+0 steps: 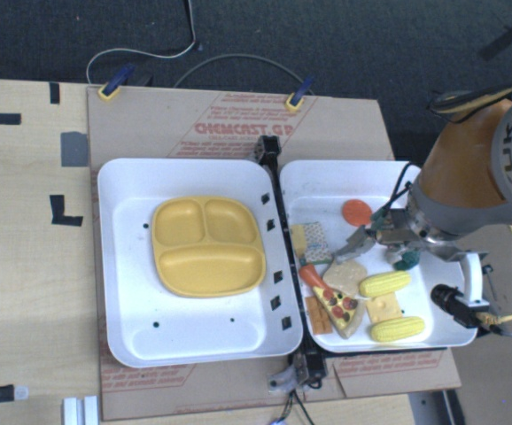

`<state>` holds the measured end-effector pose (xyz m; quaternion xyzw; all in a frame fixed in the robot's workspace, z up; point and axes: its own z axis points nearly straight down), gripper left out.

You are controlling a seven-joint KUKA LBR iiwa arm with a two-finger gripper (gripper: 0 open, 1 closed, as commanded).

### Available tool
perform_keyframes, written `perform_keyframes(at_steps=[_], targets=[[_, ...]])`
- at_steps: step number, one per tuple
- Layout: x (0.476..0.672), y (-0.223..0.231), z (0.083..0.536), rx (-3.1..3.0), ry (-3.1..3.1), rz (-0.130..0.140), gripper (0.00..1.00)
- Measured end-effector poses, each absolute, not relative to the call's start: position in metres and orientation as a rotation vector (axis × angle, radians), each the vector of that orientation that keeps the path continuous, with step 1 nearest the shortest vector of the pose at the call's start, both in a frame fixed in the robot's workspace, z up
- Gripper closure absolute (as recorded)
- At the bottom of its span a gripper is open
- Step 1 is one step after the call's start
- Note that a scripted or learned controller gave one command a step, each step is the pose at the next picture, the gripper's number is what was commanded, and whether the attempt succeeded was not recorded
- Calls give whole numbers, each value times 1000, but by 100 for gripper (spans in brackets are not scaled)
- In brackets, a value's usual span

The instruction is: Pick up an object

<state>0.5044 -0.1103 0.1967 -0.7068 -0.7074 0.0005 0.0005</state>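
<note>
I read the gripper (pixel 349 244) as hanging over the right bin (pixel 327 173), its thin grey fingers (pixel 355 238) parted with nothing between them, tips pointing toward the food pile. The likely targets lie there: pizza (pixel 340 306) below the tips, two corn cobs (pixel 384 283) right of the pizza, a red disc (pixel 357 210) above it. The tray (pixel 208 246) sits apart in the left bin (pixel 114 237), presumably as the drop site. The wrist hides the bin's right wall; a teal item (pixel 407 258) under it I cannot identify.
</note>
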Motion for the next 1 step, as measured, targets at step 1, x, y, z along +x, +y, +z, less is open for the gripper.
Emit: perform_keyframes(at_steps=[1], targets=[[580,-175,190,-2226,-2225,0,0]])
